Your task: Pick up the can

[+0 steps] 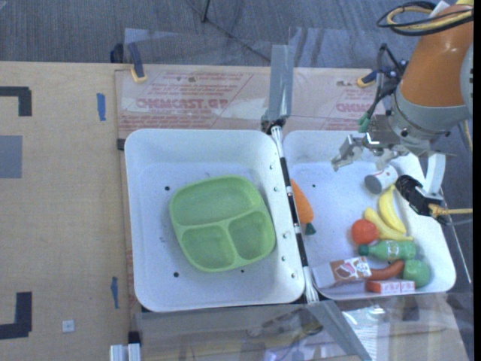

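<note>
At the far left lies a flat tan wooden bench top marked with black corner brackets and short strips of blue tape. Next comes the left shallow white bin, and in it rests a light green plastic tray with 3 compartments, lying flat near the bin's middle and slightly turned. Behind both bins sits a brown cardboard sheet with red printed lettering. Where the 2 bins meet, an orange toy carrot with a green top lies against the left wall of the right shallow white bin. Further right, along that bin's near edge, a small printed carton lies flat, with a red toy pepper just beside it. Above these sit a round red-orange toy tomato, a green plastic bottle lying on its side and a yellow toy banana. The small silver metal can lies on its side in the far right part of the right bin, just above the banana. The two-finger gripper hangs just above and to the left of the can, its fingers spread apart and holding nothing, on the grey arm with the orange band reaching in from the right.
</note>
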